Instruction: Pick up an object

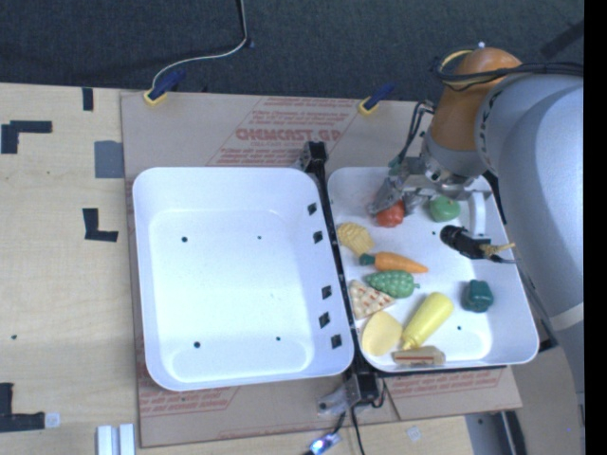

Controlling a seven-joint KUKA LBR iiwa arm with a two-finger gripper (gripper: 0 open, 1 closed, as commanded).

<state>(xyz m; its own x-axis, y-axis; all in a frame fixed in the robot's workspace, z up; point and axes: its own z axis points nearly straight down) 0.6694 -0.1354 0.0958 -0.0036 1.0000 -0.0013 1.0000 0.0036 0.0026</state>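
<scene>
- Cardboard-lined bench [285,136] under two shallow white bins; dark carpet behind, wood-look floor at left.
- Left bin [228,273] bare.
- Right bin [503,335] stocked with toy food: red tomato [390,216], carrot [398,263], corn cob [355,238], yellow squash [426,318], green pepper [477,296].
- Gripper [391,197] lowered at the right bin's far left corner, directly over the tomato, seemingly touching it; finger spread could not be told.
- Tomato round, no long axis; judged nearest target.

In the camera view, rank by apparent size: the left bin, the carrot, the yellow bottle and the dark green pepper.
1. left bin
2. yellow bottle
3. carrot, thinner than the bottle and slightly shorter, so that ranking is close
4. dark green pepper
</scene>
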